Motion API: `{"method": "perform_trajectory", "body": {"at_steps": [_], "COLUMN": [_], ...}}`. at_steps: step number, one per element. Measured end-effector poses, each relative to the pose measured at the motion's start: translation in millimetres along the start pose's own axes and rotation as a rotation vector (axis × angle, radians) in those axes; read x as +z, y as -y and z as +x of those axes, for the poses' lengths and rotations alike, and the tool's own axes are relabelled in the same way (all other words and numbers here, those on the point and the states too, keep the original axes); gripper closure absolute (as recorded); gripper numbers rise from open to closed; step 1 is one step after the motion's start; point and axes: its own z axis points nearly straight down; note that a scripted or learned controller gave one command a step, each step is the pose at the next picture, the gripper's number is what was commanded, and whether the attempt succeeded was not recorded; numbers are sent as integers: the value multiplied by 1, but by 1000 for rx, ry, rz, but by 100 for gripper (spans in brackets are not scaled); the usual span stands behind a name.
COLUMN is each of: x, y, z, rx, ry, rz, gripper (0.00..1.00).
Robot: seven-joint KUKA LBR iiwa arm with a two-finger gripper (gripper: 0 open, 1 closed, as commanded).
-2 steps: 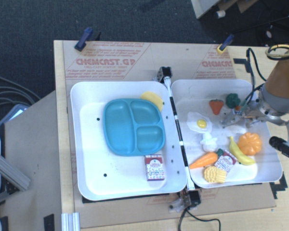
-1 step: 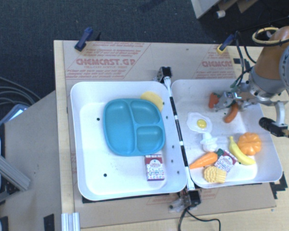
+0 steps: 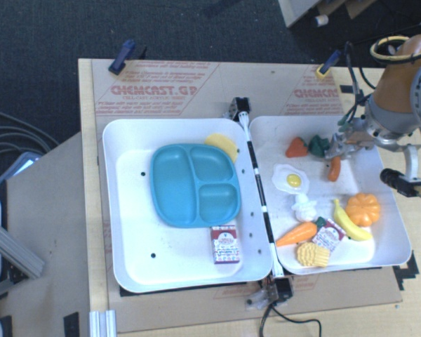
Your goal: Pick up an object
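My gripper (image 3: pixel 339 148) hangs over the back of the right bin (image 3: pixel 396 248), on the grey arm that comes in from the right. Directly under its tip is a small orange sausage-shaped piece (image 3: pixel 334 169), and whether the gripper touches it I cannot tell. Just left of the gripper lie a green toy (image 3: pixel 317 144) and a red-orange strawberry-like piece (image 3: pixel 297 147). Toward the front of that bin are a fried egg (image 3: pixel 292 181), a small white piece (image 3: pixel 304 206), an orange pumpkin (image 3: pixel 363 208), a banana (image 3: pixel 349 223), a carrot (image 3: pixel 296 233), a small packet (image 3: pixel 328 238) and a yellow waffle (image 3: pixel 312 254).
The left bin (image 3: pixel 123 209) holds a blue divided plate (image 3: pixel 195 184), a yellow piece (image 3: pixel 223 144) behind it and a red carton (image 3: pixel 226 245) at the front. A black divider rail (image 3: pixel 256 188) runs between the bins. Blue clamps (image 3: pixel 121 57) sit at the board's back corners.
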Motion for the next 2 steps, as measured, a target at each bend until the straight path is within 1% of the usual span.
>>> {"method": "perform_trajectory", "body": {"at_steps": [1, 2], "x": [-122, -148], "y": [125, 132], "z": [55, 123], "rx": [3, 2], "ry": [-4, -3], "rz": [4, 3], "gripper": [100, 100]}}
